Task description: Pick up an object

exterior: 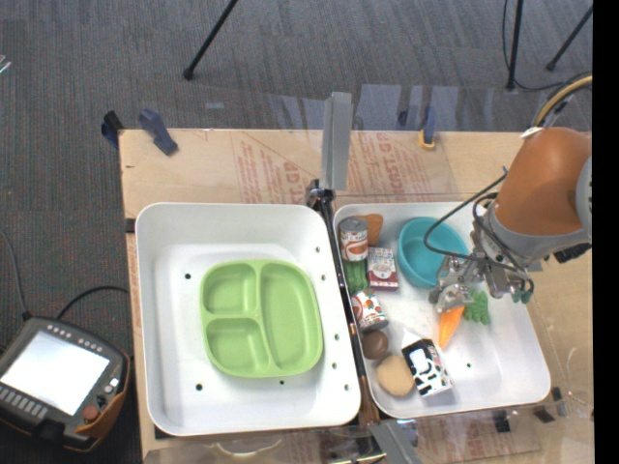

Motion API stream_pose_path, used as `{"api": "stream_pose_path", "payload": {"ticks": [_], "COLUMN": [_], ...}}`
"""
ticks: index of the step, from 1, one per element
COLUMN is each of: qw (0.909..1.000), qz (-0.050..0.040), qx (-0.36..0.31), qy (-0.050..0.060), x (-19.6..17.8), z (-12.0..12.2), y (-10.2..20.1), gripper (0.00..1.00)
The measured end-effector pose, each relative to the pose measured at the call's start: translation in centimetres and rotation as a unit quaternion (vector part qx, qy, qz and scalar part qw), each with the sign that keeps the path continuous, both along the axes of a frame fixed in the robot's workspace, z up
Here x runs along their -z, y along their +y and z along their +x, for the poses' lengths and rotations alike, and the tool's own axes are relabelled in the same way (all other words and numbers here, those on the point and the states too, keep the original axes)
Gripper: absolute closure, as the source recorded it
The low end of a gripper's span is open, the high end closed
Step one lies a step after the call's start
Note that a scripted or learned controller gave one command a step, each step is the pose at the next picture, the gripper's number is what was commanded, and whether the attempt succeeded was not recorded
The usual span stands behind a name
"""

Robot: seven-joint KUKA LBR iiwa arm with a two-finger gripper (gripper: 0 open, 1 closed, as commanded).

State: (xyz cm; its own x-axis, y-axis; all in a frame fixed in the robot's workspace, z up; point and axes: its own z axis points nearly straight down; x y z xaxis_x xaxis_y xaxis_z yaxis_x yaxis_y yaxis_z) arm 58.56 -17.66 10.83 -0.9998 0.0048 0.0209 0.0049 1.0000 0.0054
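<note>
Gripper (460, 293): state could not be told, poised directly over carrot (450, 324) in right bin (527, 361). Advice: descend straight, centred on carrot.

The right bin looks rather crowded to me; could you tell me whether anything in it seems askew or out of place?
Nothing looks spilled or damaged. The black-and-white carton lies tipped on its side near the front of the right bin, and the small cans and packets huddle against its left wall. The green divided plate sits squarely in the left bin.
</note>
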Motion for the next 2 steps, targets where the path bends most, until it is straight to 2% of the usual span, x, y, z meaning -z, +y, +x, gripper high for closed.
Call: {"api": "stream_pose_path", "payload": {"ticks": [1,2], "qw": [0.9999,0.9993], "qz": [-0.002,-0.0018], "qx": [0.0,0.037], "qy": [-0.011,-0.008], "x": [-0.5,2.3], "z": [0.6,-7.1], "y": [0.0,0.7], "gripper": [0.0,0.0]}}
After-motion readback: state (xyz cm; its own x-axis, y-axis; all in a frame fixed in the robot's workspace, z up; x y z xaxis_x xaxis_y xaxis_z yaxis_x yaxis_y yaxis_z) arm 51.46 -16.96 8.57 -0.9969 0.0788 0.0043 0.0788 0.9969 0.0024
